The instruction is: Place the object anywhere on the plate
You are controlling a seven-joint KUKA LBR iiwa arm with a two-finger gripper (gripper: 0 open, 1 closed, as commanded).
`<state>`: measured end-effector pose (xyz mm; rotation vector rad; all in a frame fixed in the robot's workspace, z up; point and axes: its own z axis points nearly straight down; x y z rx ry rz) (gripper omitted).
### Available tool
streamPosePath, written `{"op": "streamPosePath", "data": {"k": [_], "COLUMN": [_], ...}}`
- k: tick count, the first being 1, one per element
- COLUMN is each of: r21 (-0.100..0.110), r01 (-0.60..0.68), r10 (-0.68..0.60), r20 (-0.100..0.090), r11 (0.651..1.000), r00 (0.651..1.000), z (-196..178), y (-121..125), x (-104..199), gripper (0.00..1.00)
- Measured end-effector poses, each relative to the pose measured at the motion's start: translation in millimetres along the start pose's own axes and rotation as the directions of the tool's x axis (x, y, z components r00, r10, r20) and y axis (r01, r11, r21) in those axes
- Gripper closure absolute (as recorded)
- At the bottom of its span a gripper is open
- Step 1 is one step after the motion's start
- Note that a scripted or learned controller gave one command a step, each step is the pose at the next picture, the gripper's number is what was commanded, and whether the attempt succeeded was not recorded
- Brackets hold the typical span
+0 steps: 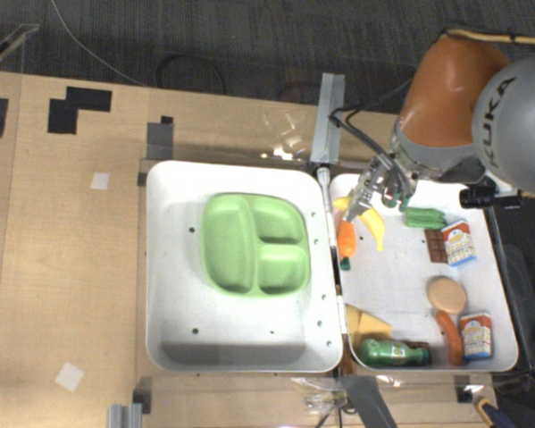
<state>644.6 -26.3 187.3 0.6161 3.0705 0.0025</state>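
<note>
A green divided plate (pixel 252 244) lies in the left white bin (pixel 167 338). My gripper (pixel 361 203) hangs over the left end of the right bin (pixel 502 355), just above a yellow banana (pixel 372 226) and an orange carrot (pixel 347 240) lying against the wall between the bins. The view does not show anything held in it. The arm's orange band and grey body cover the bin's far right corner.
The right bin also holds a green vegetable (pixel 424 217), a chocolate bar (pixel 437 245), two small cartons (pixel 461 243) (pixel 477 335), a tan bun (pixel 447 294), a sausage (pixel 448 335), a cheese wedge (pixel 369 323) and a green bottle (pixel 394 352).
</note>
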Motion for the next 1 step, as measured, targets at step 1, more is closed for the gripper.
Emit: {"op": "streamPosePath", "data": {"k": [1], "r21": [0.000], "r01": [0.000], "r10": [0.000], "r20": [0.000], "r11": [1.000], "r00": [1.000], "z": [0.0], "y": [0.0], "x": [0.0], "gripper": [0.00]}}
